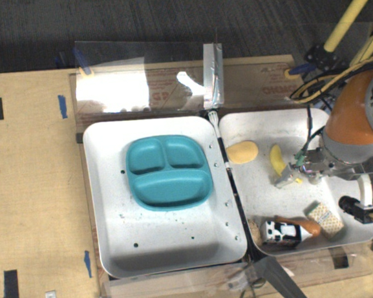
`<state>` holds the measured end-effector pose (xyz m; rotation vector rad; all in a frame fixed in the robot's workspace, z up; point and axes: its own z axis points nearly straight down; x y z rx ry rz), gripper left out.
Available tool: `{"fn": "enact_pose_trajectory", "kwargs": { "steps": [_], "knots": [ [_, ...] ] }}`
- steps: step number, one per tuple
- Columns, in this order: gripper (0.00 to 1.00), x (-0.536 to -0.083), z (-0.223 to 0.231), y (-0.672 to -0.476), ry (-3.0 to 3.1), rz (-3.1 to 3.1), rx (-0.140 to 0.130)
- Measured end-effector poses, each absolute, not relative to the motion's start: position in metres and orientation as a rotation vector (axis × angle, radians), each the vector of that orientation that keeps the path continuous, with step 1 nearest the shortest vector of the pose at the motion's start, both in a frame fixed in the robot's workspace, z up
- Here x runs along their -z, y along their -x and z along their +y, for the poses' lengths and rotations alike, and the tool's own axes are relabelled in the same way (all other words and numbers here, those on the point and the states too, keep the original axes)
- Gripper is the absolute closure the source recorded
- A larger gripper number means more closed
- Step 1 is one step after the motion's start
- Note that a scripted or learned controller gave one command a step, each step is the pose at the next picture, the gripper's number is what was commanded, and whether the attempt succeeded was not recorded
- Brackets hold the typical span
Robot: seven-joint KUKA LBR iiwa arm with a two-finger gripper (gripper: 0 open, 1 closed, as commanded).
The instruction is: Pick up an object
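The gripper (286, 178) hangs just below the banana (276, 159) in the right bin (262, 120), jaw state unclear, so it should centre over the fruit before closing.

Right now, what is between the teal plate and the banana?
In the camera view, the bins' two touching rims and a yellow-orange potato-shaped lump lie between the teal plate and the banana.
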<state>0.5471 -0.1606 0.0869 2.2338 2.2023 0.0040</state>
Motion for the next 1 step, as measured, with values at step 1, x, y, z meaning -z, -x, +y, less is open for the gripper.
{"fn": "enact_pose_trajectory", "kwargs": {
  "steps": [1],
  "knots": [
    [0.0, -0.086, -0.1582, -0.6261, -2.167, 2.271, -0.003]
  ]
}}
